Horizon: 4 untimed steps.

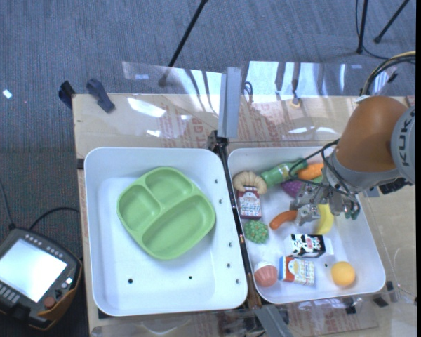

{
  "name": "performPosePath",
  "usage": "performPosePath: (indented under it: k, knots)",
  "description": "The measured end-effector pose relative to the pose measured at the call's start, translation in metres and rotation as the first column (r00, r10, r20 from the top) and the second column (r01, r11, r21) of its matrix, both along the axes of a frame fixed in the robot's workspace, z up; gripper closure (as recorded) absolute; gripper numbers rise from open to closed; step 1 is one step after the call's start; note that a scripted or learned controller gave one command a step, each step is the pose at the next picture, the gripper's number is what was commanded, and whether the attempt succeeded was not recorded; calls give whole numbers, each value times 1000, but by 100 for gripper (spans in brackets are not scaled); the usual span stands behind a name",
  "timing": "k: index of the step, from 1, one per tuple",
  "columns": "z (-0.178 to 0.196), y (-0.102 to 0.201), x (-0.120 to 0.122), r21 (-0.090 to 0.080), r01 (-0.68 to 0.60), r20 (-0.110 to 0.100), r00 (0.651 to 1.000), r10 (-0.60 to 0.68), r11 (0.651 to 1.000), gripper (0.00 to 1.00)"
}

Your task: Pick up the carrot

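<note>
The carrot [310,171] is an orange toy with a long green top [279,172]. It lies at the back of the right bin [375,258], partly under the arm's orange wrist band. My gripper [307,213] hangs low over the middle of that bin, a short way in front of the carrot. It sits between a small orange-red piece [283,219] on its left and a yellow banana [325,219] on its right. Nothing visibly hangs from it.
The right bin also holds a bread roll [249,181], a red can [250,202], a purple piece [292,187], a green lump [256,232], a cow-print carton [308,244], a juice box [298,269], a pink cupcake [265,275] and an orange [343,274]. A green divided plate [166,213] lies in the left bin [102,272].
</note>
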<state>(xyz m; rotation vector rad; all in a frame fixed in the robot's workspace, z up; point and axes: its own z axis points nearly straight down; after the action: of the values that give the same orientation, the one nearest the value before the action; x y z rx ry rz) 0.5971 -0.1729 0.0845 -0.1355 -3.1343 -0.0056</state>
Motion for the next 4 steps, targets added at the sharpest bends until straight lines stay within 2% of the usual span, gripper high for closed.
performPosePath:
  k: [1, 2, 3, 4]
  knots:
    - [154, -38, 22, -4, 264, 17, 964, -264, 964, 100]
    - [246, -40, -41, -5, 239, 19, 971, -239, 971, 100]
    - [197, -39, -35, -3, 376, 2, 927, -376, 927, 100]
    - [156, -39, -32, -4, 613, 1, 790, -613, 790, 100]
